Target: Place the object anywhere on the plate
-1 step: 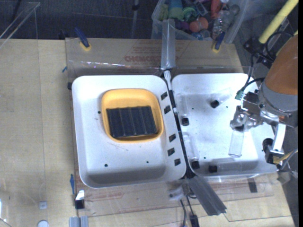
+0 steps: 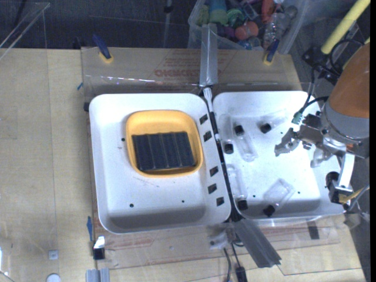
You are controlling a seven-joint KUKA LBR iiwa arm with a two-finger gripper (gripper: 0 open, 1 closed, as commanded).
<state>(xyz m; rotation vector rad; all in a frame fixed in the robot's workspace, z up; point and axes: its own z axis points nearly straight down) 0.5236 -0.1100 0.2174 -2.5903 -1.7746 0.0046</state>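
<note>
We log the wooden bench (image 2: 41,157) first, carrying two shallow white bins side by side. The left bin (image 2: 111,210) holds a yellow-orange plate (image 2: 136,122) with rounded corners, near the bin's middle, and on that plate lies a dark ribbed rectangular object (image 2: 163,151), flat, covering most of the plate's floor and sitting toward its near edge. The right bin (image 2: 258,107) shows several clear plastic pieces (image 2: 279,191) scattered over its floor, hard to make out against the white, along with a few small black caps (image 2: 265,127). We see the arm (image 2: 355,93) coming in from the right, grey with an orange band, over the right bin's right side. The gripper (image 2: 302,143) hangs low over that bin, well apart from the plate; we cannot tell how it is set, as the metal parts blur together. Behind the bins, a clear tub of coloured toys (image 2: 247,10) stands off the bench's far edge.
</note>
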